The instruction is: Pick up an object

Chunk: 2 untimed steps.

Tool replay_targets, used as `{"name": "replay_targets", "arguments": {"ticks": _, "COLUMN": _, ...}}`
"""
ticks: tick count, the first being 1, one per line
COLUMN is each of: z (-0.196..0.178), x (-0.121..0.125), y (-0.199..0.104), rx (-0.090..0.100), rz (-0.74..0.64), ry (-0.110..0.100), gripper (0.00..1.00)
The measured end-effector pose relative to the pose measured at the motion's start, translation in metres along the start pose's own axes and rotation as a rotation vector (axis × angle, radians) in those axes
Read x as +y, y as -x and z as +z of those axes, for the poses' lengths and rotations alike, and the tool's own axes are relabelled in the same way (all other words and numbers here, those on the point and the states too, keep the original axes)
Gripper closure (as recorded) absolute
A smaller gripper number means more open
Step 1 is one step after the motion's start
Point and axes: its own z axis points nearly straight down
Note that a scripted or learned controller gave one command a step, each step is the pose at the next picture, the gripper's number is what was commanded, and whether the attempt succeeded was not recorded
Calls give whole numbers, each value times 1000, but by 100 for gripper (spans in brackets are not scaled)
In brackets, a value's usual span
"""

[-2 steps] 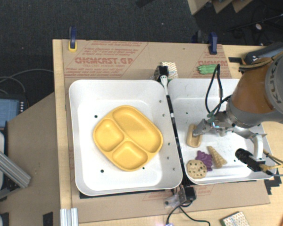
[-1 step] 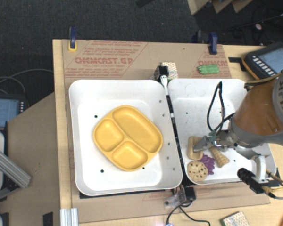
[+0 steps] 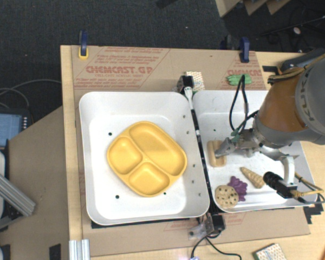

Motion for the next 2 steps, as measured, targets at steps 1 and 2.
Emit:
{"name": "replay_targets", "arguments": {"ticks": 1, "z": -13, "x": 1, "y": -1, "rx": 3, "rz": 3, "ry": 8, "gripper": 100}}
{"name": "replay_targets", "arguments": {"ticks": 2, "z": -112, "x": 60, "y": -64, "rx": 1, "rz": -5, "ry": 4, "gripper": 100}}
